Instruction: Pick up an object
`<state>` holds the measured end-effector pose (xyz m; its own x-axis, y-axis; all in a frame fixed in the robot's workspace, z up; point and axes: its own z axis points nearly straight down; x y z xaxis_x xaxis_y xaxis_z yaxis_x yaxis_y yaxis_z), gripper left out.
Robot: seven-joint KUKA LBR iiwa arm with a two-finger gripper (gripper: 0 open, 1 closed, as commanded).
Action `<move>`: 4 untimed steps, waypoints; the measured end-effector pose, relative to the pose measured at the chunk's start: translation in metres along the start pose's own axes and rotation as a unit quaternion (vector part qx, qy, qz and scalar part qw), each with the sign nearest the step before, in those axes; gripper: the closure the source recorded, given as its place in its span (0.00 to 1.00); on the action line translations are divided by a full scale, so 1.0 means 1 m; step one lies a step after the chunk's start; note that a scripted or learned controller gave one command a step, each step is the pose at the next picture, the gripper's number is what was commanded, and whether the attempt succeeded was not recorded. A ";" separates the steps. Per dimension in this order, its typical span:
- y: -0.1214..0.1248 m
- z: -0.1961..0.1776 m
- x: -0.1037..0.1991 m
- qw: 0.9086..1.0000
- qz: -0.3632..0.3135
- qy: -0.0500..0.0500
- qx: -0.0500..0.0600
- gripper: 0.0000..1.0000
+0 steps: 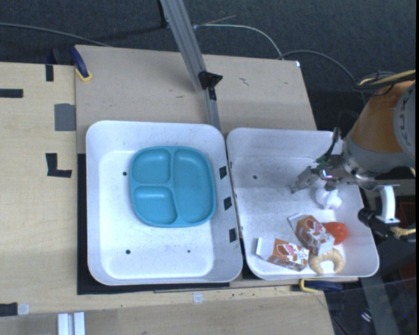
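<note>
**Two bins, one crowded corner**

Two shallow white bins sit side by side on the bench (265, 89), their inner walls touching along the middle. The left bin (101, 208) holds a teal divided plate (172, 185) lying flat toward its far half, with bare white floor around it, widest along the near edge.

In the right bin (265, 152) the objects cluster in the near right corner: a brown-and-white snack packet (314, 232), a second flat packet (283, 252) just left of it near the front wall, a red-orange item (336, 232) against the first packet's right side, and a pale ring-shaped pastry (328, 262) close to the front rim. A small white object (329, 200) lies just above this cluster.

The end effector (320, 178) hangs over the right bin's right half, right above the white object; one finger (302, 181) angles out to the left, so the fingers look spread, with nothing visibly between them. The grey arm with its orange band (380, 128) enters over the bin's right rim. The bin's left and far floor is open.
</note>
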<state>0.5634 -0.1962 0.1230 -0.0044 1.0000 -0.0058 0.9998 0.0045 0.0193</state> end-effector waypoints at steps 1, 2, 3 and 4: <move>0.000 -0.008 0.000 1.000 0.000 0.000 0.001 1.00; 0.006 -0.051 -0.004 1.000 0.001 0.002 0.008 1.00; 0.008 -0.098 -0.004 1.000 0.001 0.002 0.008 1.00; 0.008 -0.107 0.046 1.000 -0.001 0.004 0.009 1.00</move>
<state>0.5689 -0.1491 0.2298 -0.0063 1.0000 0.0018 1.0000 0.0063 0.0006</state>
